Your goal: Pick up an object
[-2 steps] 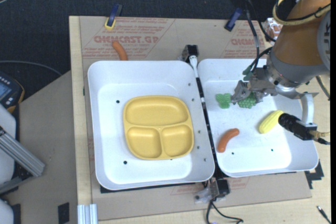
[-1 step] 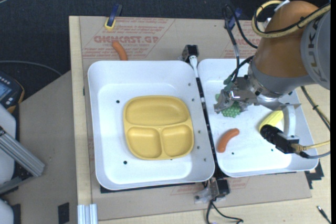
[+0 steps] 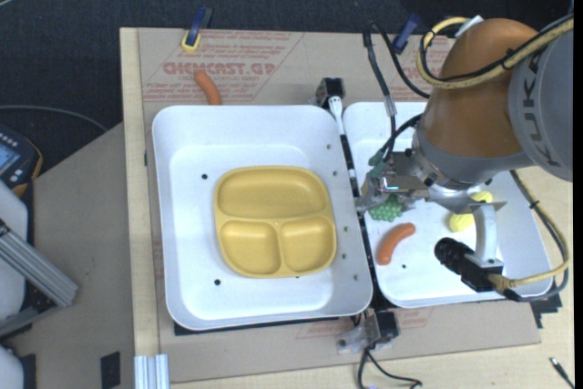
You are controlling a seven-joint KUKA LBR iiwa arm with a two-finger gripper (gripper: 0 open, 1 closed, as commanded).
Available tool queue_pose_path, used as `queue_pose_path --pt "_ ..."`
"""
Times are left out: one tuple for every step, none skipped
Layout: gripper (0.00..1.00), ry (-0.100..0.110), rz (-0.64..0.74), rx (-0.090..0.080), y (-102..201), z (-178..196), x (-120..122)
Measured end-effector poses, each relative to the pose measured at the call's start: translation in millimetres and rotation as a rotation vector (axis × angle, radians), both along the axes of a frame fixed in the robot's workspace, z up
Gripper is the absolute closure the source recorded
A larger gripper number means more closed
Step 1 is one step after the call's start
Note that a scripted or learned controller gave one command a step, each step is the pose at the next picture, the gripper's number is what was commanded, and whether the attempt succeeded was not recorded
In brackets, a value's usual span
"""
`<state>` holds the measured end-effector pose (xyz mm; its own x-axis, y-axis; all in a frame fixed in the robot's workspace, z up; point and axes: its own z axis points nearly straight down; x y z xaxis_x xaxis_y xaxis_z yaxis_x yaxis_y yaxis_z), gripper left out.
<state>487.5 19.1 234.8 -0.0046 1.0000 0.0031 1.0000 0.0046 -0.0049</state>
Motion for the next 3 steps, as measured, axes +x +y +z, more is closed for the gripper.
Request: queue_pose_path --pt "1.0 0.001 -0.004 -0.002 7 -17 2" --pt "1.0 -0.008 -0.006 -0.004 -7 -2 6" --pt "1.0 -0.001 -0.006 -0.002 -7 -13 -6"
